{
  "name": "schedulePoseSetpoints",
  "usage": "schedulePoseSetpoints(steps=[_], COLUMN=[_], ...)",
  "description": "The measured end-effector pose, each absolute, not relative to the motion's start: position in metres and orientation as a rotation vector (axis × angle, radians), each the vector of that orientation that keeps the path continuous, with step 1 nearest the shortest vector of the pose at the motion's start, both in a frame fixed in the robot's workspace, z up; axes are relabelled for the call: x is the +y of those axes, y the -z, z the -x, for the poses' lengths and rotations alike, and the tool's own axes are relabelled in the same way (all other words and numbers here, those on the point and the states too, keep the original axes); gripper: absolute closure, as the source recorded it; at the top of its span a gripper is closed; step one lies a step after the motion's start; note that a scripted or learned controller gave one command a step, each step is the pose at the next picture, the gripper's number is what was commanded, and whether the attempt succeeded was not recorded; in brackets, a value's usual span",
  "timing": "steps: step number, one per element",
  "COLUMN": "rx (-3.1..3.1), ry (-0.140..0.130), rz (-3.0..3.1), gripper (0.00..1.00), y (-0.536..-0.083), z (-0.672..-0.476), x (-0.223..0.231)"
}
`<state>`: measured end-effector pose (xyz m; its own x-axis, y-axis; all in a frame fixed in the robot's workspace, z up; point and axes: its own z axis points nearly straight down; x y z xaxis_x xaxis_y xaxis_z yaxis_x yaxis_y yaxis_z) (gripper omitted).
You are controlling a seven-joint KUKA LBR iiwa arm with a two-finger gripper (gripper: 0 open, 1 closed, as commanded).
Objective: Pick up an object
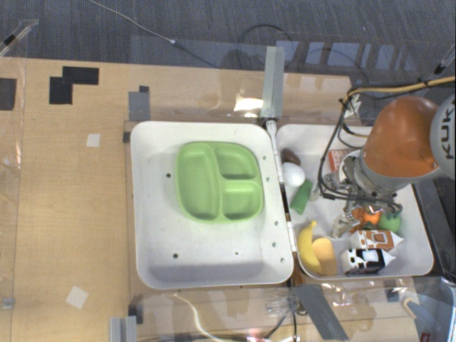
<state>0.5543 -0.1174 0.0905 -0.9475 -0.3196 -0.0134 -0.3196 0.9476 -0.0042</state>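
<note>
Hand (362,218) hanging low in right bin (427,258) over toys beside banana (308,242); grip state impossible to tell.

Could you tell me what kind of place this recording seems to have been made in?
Most likely a robotics lab bench set up for grasping trials. A grey arm with an orange band reaches over two white bins; one holds a green divided tray, the other toy items such as a banana.

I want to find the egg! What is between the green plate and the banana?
In the camera view, the wall where the two bins meet lies between the green plate and the banana. The white egg sits just past it, above the banana.
</note>
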Motion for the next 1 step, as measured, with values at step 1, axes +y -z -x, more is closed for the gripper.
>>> schedulePoseSetpoints(steps=[1], rx=[3.101], ry=[0.002], rz=[0.402], gripper=[0.0], y=[-0.0889], z=[-0.6337], x=[-0.1051])
